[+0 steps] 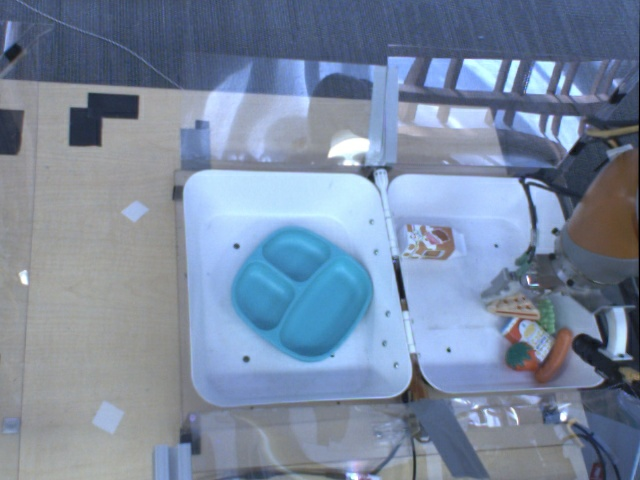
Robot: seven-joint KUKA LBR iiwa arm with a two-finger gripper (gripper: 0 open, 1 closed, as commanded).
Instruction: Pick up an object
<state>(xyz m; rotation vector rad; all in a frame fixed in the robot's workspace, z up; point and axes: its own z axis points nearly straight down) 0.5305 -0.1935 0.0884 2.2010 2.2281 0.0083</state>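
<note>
Flat tan-and-red wedge-shaped toy under the gripper, jaws' state impossible to tell.

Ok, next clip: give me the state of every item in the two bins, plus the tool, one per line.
Blue divided plate: flat, right side up, in the left bin.
Small printed packet: lying flat, apart from the rest, upper left of the right bin.
Toy food pile: clustered at the right bin's lower right.
Tool: low over the pile's upper edge; grip unclear.
</note>
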